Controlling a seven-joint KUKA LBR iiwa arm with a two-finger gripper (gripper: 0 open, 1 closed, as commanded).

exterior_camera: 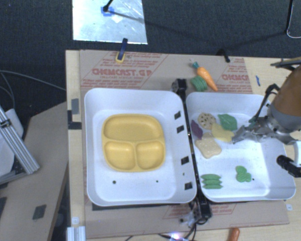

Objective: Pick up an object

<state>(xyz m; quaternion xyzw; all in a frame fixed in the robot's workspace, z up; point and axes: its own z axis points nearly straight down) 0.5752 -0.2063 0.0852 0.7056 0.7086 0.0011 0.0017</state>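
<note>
The right bin (271, 185) holds several toy foods: a speckled cookie (206, 118), a green leaf (228, 120), a pale yellow piece (220, 132), a purple piece (196, 129), a cream bread-shaped piece (208, 147), a green pea pod (211, 181) and a small green clump (243, 174). My gripper (238, 135) reaches in from the right, low over the bin's middle. Its tip lies just right of the pale yellow piece and below the leaf. I cannot see whether it touches either one.
The left bin (95, 185) bears a yellow divided tray (133, 141). A toy carrot (206, 75) and a green item (198, 84) lie on the bench behind the right bin. The arm's orange band (292, 95) hangs over the right bin's far right side.
</note>
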